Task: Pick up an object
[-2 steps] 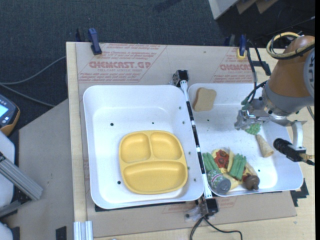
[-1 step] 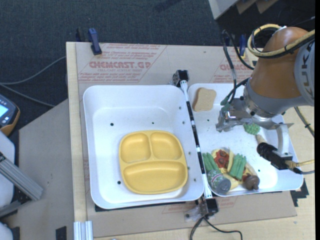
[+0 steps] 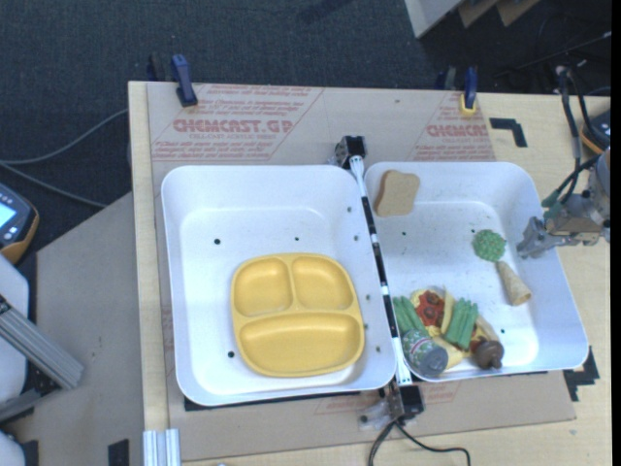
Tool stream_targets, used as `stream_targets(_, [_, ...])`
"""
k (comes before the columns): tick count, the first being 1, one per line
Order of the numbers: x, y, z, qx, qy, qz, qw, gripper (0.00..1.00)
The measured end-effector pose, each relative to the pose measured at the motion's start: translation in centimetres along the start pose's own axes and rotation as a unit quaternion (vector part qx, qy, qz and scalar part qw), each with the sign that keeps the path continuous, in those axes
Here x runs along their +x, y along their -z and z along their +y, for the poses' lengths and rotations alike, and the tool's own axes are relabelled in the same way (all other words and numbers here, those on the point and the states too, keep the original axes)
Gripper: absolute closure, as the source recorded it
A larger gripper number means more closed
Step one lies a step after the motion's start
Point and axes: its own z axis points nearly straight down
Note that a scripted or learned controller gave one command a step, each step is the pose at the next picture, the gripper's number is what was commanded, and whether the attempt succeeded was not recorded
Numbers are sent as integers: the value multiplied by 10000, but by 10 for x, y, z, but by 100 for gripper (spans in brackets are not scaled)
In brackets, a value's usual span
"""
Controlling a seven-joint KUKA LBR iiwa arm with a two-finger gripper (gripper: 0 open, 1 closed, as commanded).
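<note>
Gripper (image 3: 537, 239) beside broccoli (image 3: 490, 245)

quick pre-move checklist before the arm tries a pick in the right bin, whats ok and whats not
1. Targets present in the shallow white right bin: ok. A tan bread slice, a green broccoli with a tan stalk and a pile of small toys lie there.
2. An isolated target: ok. The bread slice lies alone at the far corner.
3. Pile separable: not ok. Its pieces touch and overlap near the front wall.
4. The claw positioned: ok. It sits at the bin's right rim, apart from the broccoli.
5. Claw opening: cannot tell.
6. The yellow divided plate out of the way: ok. It lies in the left bin.
</note>
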Motion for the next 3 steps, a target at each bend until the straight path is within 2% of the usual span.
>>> stream_targets(1, [37, -34, 44, 12, 79, 28, 10000, 100])
stream_targets(2, [35, -32, 42, 13, 60, 28, 10000, 0])
stream_targets(3, [86, -90, -2, 64, 70, 51, 9999, 0])
